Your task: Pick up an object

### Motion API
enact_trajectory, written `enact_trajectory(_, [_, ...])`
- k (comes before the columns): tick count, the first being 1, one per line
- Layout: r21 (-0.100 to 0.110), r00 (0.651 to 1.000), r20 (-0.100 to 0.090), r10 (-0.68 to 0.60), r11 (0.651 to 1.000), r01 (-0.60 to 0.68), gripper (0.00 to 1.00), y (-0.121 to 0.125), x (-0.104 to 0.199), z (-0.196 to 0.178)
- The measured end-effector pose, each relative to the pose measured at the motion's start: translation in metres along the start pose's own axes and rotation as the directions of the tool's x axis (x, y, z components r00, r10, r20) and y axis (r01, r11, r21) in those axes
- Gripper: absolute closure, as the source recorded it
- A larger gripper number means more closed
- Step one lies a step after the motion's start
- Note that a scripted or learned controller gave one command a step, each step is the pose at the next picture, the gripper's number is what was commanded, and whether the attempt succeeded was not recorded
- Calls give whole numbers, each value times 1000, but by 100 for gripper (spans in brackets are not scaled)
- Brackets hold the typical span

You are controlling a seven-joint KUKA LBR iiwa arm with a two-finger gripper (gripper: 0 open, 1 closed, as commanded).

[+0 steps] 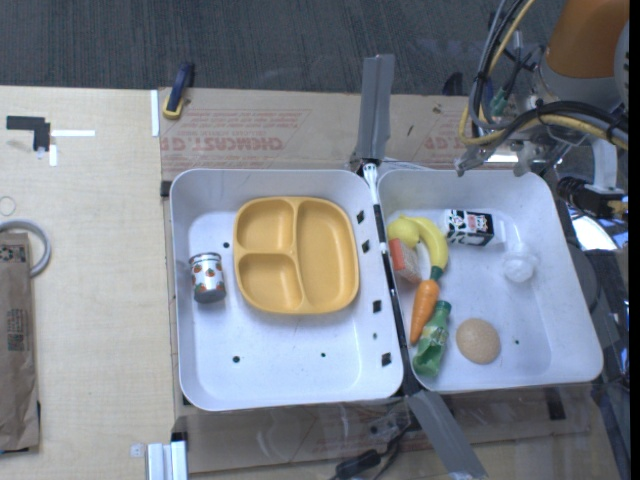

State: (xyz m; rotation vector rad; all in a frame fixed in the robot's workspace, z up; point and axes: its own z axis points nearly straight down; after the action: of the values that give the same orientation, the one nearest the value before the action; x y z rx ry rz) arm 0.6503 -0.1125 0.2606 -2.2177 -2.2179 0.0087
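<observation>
Bench [80, 298], pale wood, with a sheet of printed cardboard [270, 128] lying behind the bins.

Two shallow white bins side by side. Left bin [290, 373]; right bin [540, 338]. Their inner walls touch along a central divider.

Arm [590, 28] enters at upper right, orange band visible near the corner, cables looping below it. It sits above the far right corner of the right bin. Gripper not distinguishable among the cables and brackets; cannot tell whether it is released or clenched, and nothing is seen grasped.

Left bin: a yellow three-compartment plate [297, 255] lies flat, centre to upper centre. Just left of it, apart from its rim, a small silver can [207, 276] stands upright.

Right bin, the candidates for picking:
- yellow banana [424, 238], near the left wall, curved, overlapping a reddish item [402, 258] partly hidden under it; cannot identify that one.
- green bottle [432, 340], lying along the left wall, lower part of the bin.
- orange carrot [424, 308], angled, tip down, touching the bottle's upper end.
- black-and-white carton [468, 227], on its side, just right of the banana.
- brown egg-shaped object [478, 341], near the bottle, not touching.
- small clear plastic object [519, 265], faint, well apart from the rest.

Left of the bins: a brown paper bag [15, 338] at the edge, a blue-and-yellow tool [180, 90] at the cardboard's far corner.
</observation>
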Motion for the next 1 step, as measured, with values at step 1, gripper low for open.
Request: enact_trajectory(1, [0,996,1,-92,996,92,0,-33,29,74])
